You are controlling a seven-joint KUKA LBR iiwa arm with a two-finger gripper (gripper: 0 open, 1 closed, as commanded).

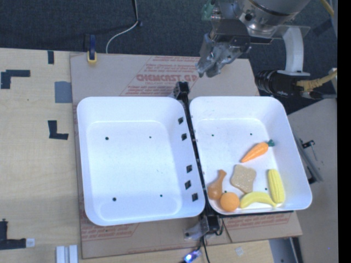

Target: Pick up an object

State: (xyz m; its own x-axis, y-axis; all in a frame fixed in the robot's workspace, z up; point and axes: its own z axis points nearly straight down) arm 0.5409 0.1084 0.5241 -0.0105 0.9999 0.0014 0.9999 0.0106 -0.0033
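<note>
Toy foods lie in the right bin [274,111], toward its near right corner. They are a carrot [255,152], a slice of bread [243,178], a corn cob [276,186], a banana [256,200], an orange [229,202] and a brown drumstick [217,186]. My gripper [209,68] hangs high above the cardboard behind the bins, near the far end of the divider. Nothing shows between its fingers.
The left bin [88,147] sits beside the right one, joined by black clips [189,169] along the shared wall. Both bins rest on a cardboard sheet [153,78]. A yellow clamp [91,57] and a white cable [122,30] lie at the back left.
</note>
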